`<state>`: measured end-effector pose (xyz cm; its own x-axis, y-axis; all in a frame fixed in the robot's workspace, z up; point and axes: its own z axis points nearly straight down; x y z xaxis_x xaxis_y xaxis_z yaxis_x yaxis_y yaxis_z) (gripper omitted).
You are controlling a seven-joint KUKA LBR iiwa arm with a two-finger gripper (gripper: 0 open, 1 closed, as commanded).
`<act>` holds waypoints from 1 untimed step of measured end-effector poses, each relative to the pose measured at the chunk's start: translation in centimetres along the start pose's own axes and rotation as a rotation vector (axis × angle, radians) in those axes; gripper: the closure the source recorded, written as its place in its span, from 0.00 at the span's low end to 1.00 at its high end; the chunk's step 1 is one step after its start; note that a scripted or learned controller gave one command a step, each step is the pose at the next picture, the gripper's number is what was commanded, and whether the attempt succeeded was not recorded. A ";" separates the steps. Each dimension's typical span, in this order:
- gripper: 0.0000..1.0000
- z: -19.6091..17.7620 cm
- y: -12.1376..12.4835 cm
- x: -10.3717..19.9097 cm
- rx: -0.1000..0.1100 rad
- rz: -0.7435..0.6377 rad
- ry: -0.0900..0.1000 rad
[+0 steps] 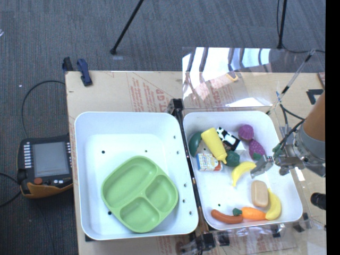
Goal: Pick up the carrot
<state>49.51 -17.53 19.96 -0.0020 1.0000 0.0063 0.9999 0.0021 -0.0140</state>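
The scene is brightly and evenly lit from above. Both white bins are close to overexposed, and the green divided tray casts only a faint, soft shadow. Strong glare streaks the clear panel behind the right bin. The frame is slightly soft overall, and the dark carpet looks grainy.

The orange tapered carrot is showing a green tip, lying beside a red-orange chili-shaped toy. Two yellow plastic bananas are glowing bright against the white shallow bin. A light green three-section tray is sitting in the other white bin. Purple toy pieces and a yellow bottle are adding more colour.
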 end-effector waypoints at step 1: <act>0.00 10.1 -1.4 0.7 -0.018 0.033 -0.006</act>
<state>47.98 -16.73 9.92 0.0311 0.9995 -0.0003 0.9995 -0.0311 0.0042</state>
